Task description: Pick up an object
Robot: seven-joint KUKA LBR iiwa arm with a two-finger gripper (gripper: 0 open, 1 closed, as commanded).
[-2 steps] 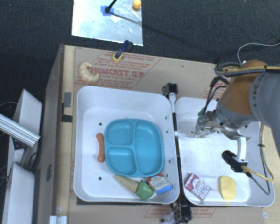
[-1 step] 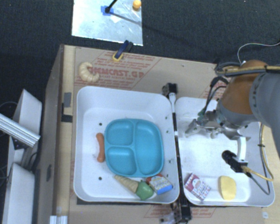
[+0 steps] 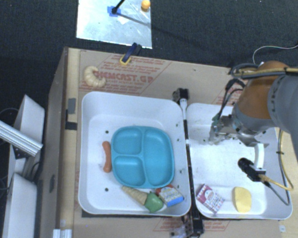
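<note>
- Pincer (image 3: 216,135) sits low in the right bin (image 3: 222,169), at its far left corner, close to the wall between the two bins. Cannot tell if it is wide or narrow.
- Packet (image 3: 209,198), red and white, lies flat on the right bin's floor by the near wall, well apart from the pincer.
- Yellow block (image 3: 242,199) lies just beside the packet, toward the bin's near right corner, not touching it.
- Arm (image 3: 267,98), grey with an orange band, reaches in from the right over the right bin's far side.
- Left bin (image 3: 93,137) holds a blue plate (image 3: 142,157) with three compartments, near the middle and turned a bit askew.
- Sausage (image 3: 107,156) lies just left of the plate, along its edge.
- Cone (image 3: 133,193), green piece (image 3: 153,203) and small carton (image 3: 172,196) are bunched at the plate's near edge; the carton touches the green piece.
- Worktop (image 3: 158,78) behind the bins carries a cream peanut-shaped thing (image 3: 94,75) at far left.
- Blue-yellow clip (image 3: 130,53) sits at the worktop's far edge.
</note>
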